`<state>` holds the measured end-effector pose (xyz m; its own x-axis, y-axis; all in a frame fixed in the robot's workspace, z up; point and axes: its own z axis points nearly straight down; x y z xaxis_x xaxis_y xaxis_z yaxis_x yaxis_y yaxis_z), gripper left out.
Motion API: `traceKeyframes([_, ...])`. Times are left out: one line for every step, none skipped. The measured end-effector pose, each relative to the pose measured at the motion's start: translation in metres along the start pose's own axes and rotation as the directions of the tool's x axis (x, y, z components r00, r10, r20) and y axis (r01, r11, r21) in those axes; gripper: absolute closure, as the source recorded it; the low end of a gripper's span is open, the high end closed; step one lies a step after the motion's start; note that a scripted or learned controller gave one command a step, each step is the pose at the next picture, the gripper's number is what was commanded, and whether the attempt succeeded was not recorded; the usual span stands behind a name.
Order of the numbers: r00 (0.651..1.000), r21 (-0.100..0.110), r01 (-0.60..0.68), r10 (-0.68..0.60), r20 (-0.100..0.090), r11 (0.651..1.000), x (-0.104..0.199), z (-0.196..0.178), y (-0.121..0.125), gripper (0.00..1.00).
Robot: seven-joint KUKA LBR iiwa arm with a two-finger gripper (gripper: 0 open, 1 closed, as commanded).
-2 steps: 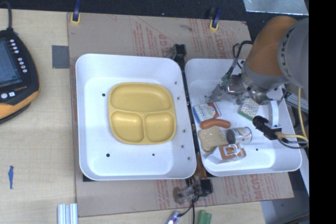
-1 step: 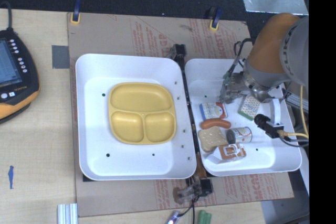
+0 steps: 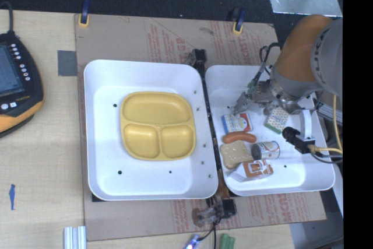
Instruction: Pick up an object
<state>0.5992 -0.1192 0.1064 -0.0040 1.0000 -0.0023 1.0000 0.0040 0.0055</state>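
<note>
You have the table (image 3: 41, 172) under a brown cardboard sheet (image 3: 145, 38) that carries two shallow white bins side by side. The left bin (image 3: 102, 125) holds a yellow divided plate (image 3: 157, 125), lying flat near its middle with three compartments facing up. The right bin (image 3: 291, 181) holds the small items, grouped in its lower left part. The arm (image 3: 303, 55) reaches in from the right, its orange band sitting over the bin's upper right. Its end effector (image 3: 242, 103) hangs low over the bin's upper left area, just above a small white and red packet (image 3: 235, 122); you cannot tell from this angle whether it is released or clenched, and nothing shows between its tips. Below the packet lies a toy sausage (image 3: 239, 137), then a slice of toast (image 3: 234, 154) with a small can (image 3: 268, 150) on its side just beside it, and an orange and white carton (image 3: 257, 169) nearest the front rim. A green-speckled packet (image 3: 276, 120) lies under the wrist. A teach pendant (image 3: 14, 87) rests on the table's far left.
</note>
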Motion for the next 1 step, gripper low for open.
traceKeyframes([1.0, -0.004, -0.003, 0.003, 0.003, 1.0, 0.0094, 0.0102, -0.0124, 0.0])
